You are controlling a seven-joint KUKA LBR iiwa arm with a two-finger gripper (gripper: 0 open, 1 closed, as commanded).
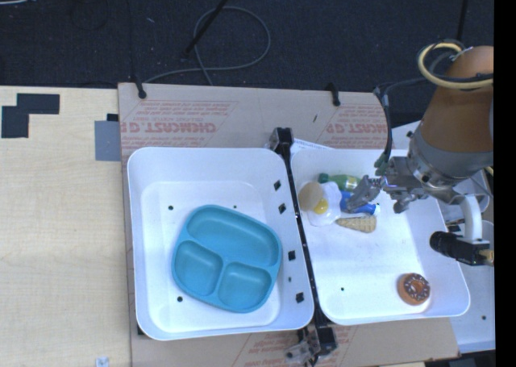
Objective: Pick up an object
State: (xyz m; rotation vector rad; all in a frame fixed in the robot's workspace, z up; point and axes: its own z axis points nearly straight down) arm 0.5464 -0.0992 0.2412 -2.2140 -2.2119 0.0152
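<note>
In the right bin [379, 309], a cluster of small objects lies near the far left corner: a beige egg-shaped piece [310, 193], a white and yellow piece [326, 201], a green and yellow item [339, 181], a blue item [359, 206] and a tan cone-shaped piece [358, 224]. A brown sprinkled donut [414, 288] rests alone near the front right corner. My gripper [368, 192] reaches in from the right and hangs right over the blue item, partly covering it. Nothing can be seen held in it.
The left bin [149, 196] holds a blue divided plate [226, 257]. A black divider [294, 236] runs between the bins. Bare white floor lies in the middle and front of the right bin. Cardboard sits under both bins.
</note>
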